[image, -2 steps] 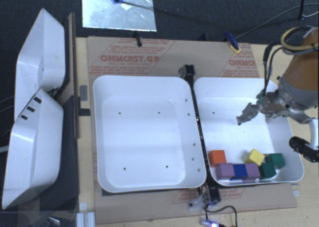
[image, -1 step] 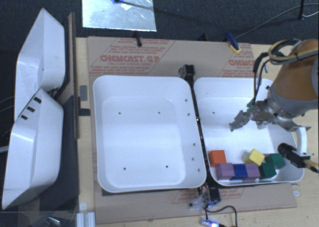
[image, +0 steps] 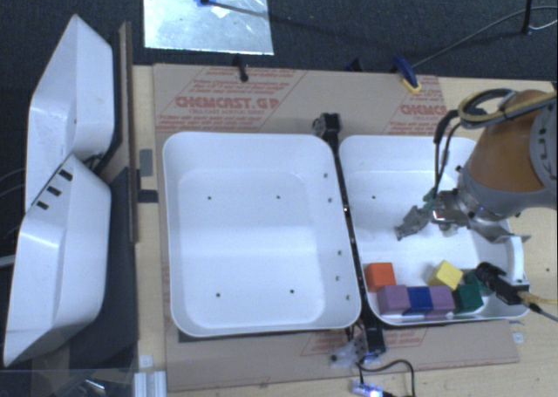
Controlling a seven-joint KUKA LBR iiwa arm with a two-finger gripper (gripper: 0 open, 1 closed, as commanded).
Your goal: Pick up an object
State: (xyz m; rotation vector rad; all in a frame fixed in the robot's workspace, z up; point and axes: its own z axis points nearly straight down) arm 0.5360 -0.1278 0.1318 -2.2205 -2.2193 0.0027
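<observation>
Along the front wall of the right bin (image: 384, 155) lie several small blocks. From left to right they are an orange block (image: 379, 275), a purple block (image: 392, 298), a blue block (image: 420, 298), a yellow block (image: 448, 275) and a green block (image: 469, 296). My gripper (image: 410, 224) hangs over the middle of the right bin, pointing left. It is above and behind the blocks and apart from them. Nothing shows in it.
The left bin (image: 253, 229) sits beside the right one, with a black divider bar (image: 344, 212) between them. Two white moulded covers (image: 61, 186) lean at the far left. A shiny metal sheet (image: 207, 3) lies behind the bench.
</observation>
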